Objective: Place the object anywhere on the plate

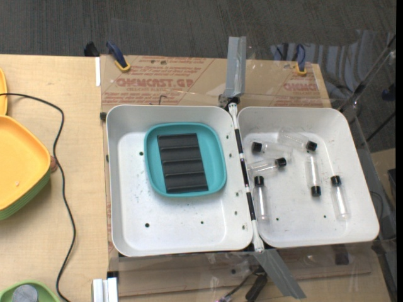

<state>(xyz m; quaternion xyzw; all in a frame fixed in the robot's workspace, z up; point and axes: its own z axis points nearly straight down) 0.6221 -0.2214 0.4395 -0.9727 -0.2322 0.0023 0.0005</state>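
Starting at the bench's left edge, a stack of yellow dishes (19, 162) sits with a black cable (63, 187) looping past it; none of that bears on the job. Next comes the left bin (126, 225), and toward its back and middle lies the teal plate (153, 162), square with rounded corners, carrying a dark ribbed insert (182, 162) across its centre. Nothing else rests on the plate, so the placing is not yet done.

Across the divider, the right bin (359, 225) holds the likely objects: about six clear vials (313, 172) with black caps, scattered over its back half and middle. One lies along the bin's left wall near the divider (259, 197), two stand close together toward the right side, and a few overlap near the back, where the clear plastic makes it hard to say which touch.

My reading is that the task is at its very first step, choosing and picking a vial. How wide the gripper stands, and whether it has hold of anything, cannot be told from this view.

The next move seems to call for coming down over a vial that lies apart from its neighbours, closing across its narrow body, then carrying it left over the divider to the plate. The vials look round and slick, so one could roll or slip out of a loose grasp
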